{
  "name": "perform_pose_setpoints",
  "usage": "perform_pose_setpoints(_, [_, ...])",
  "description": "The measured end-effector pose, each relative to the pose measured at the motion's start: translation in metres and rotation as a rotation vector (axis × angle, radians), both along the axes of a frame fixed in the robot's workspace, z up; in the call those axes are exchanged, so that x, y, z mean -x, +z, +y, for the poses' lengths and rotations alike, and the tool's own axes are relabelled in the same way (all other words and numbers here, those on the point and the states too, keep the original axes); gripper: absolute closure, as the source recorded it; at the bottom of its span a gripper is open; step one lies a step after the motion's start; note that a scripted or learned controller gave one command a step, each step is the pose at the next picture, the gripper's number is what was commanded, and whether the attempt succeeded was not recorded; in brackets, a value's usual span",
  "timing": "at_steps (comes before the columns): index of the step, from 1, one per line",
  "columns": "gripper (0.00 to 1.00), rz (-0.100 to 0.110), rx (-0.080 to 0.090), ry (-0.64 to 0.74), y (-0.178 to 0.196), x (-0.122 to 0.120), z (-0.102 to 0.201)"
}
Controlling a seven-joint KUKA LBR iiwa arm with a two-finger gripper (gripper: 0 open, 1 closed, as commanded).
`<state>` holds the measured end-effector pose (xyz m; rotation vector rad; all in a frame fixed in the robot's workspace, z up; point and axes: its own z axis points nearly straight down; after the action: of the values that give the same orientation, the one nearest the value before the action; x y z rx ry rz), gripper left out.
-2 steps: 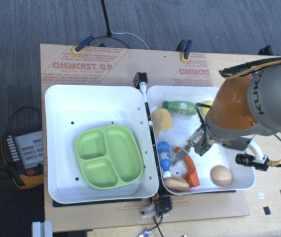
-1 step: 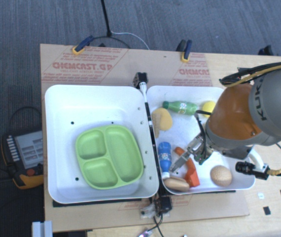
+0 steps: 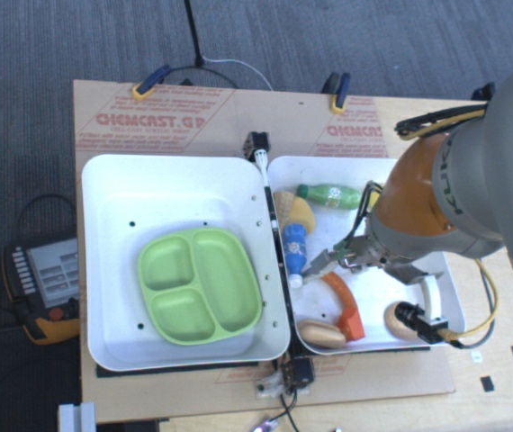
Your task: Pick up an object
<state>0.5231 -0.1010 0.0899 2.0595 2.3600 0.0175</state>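
Note:
My gripper (image 3: 332,257) hangs low over the middle of the right bin (image 3: 454,282), under the orange-banded wrist. Its tip is just right of a blue bottle (image 3: 294,246) and just above an orange-red carrot-like piece (image 3: 345,306). A green bottle (image 3: 328,194) lies across the bin's far side, with a yellow piece (image 3: 300,211) beside it. A tan bread roll (image 3: 321,334) rests at the near edge. Another tan piece (image 3: 395,320) lies at the near right, partly hidden. I see nothing lifted off the bin floor.
The left bin (image 3: 112,205) holds a light green divided plate (image 3: 201,284). A ridge between the two bins runs past the blue bottle. The arm's bulk covers the right bin's far right part.

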Motion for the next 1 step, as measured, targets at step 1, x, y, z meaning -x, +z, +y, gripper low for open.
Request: perform_pose_setpoints(1, [0.00, -0.010, 0.018, 0.314, 0.0008, 0.0190, -0.0021])
